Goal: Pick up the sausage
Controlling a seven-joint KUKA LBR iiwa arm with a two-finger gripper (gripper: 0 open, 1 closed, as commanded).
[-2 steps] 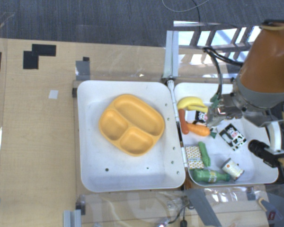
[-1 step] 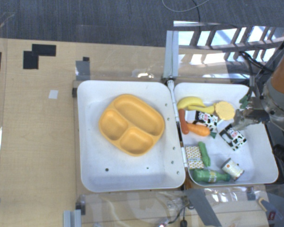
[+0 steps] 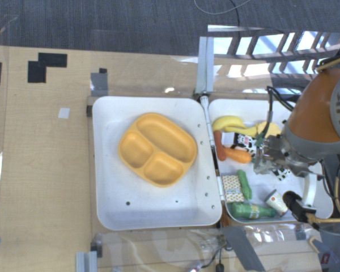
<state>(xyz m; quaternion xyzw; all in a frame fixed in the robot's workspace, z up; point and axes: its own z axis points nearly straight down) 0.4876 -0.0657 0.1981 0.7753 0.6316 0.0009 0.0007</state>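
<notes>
Where the gripper (image 3: 264, 158) stands: over the middle of the right bin (image 3: 327, 207), just right of the carrot's tip and beside a black-and-white patterned item (image 3: 245, 143).
Grip state: cannot be told; the gripper body is seen from above and hides its own working end. Nothing is seen held.
Wrist: grey housing directly above the gripper, with dark cables running up past it.
Arm (image 3: 320, 112): enters from the right, with the broad orange band above the grey wrist section. It covers the right-hand part of the right bin.
Sausage (image 3: 217, 144): reddish-brown, lying lengthwise against the left wall of the right bin, below the banana and touching or nearly touching the carrot's thick end. It is apart from the gripper, with the carrot between them.
Carrot (image 3: 238, 155): orange, lying crosswise, its tip toward the gripper.
Banana (image 3: 228, 122): yellow, at the far end of the right bin.
Near end of right bin: a small green vegetable (image 3: 245, 185), a patterned card (image 3: 232, 187), a green bottle (image 3: 253, 211) on its side and a small white cup (image 3: 276, 201).
Left bin (image 3: 110, 208): holds a yellow three-compartment plate (image 3: 157, 148).
Writing: print on the card, bottle and cup is too small to read.
</notes>
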